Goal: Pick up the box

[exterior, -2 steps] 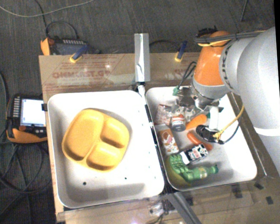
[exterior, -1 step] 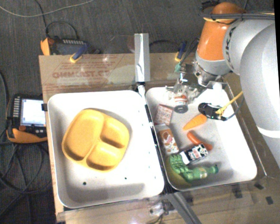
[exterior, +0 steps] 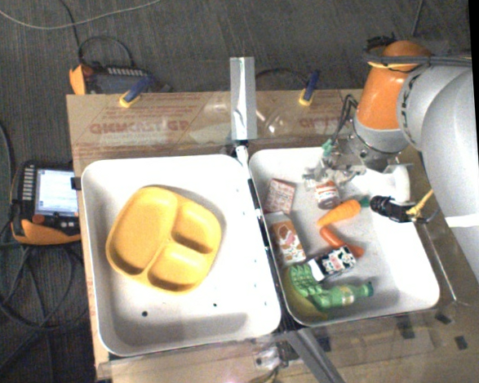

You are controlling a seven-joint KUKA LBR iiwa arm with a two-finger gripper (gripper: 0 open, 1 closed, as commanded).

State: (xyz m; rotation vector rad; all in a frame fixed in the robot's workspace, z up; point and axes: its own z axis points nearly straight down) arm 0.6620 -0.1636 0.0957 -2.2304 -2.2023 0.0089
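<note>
Well, the small flat red-and-white cardboard box (exterior: 281, 194) lies in the right-hand white bin (exterior: 410, 293), by its left wall. It looks light and a bit squashy, so pinch its long sides softly. The gripper (exterior: 334, 170) hangs near it; spread or pressed together, I cannot tell.

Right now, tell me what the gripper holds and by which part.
It cannot be told. The gripper is low in the right bin, over a small can beside the carrot, apart from the box.
</note>
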